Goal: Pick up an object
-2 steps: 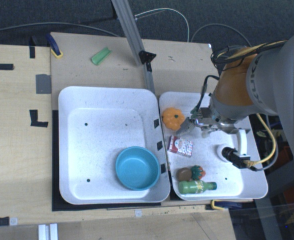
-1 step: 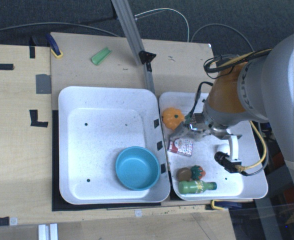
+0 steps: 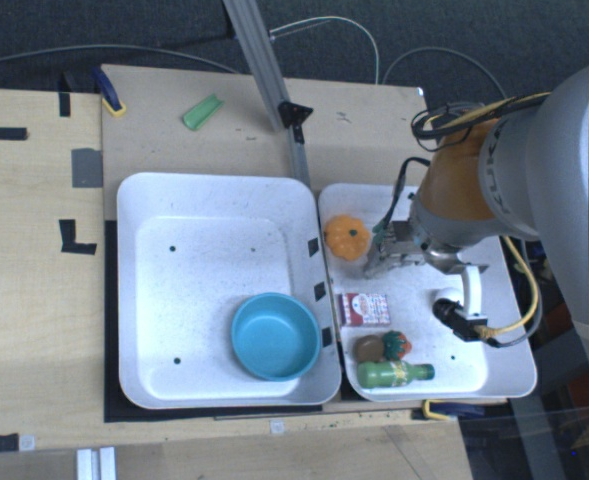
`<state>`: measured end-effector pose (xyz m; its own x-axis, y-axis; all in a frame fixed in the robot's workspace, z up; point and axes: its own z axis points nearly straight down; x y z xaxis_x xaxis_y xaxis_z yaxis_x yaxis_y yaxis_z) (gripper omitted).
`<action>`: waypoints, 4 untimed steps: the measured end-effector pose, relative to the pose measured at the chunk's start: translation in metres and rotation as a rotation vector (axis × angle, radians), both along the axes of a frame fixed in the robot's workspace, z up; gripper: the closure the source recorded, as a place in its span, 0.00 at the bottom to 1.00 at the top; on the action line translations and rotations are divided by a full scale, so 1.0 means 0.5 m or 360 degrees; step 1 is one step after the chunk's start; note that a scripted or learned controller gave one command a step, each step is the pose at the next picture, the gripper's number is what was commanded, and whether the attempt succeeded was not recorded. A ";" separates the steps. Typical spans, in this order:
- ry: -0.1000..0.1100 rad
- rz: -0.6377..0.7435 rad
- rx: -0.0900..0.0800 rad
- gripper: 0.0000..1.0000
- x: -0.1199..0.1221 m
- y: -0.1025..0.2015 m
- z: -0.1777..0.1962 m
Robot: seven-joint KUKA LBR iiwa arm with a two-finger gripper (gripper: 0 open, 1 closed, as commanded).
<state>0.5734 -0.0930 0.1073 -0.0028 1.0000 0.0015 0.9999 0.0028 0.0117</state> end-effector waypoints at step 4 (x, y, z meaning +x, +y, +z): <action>0.0021 0.0007 0.0000 1.00 0.050 0.211 0.186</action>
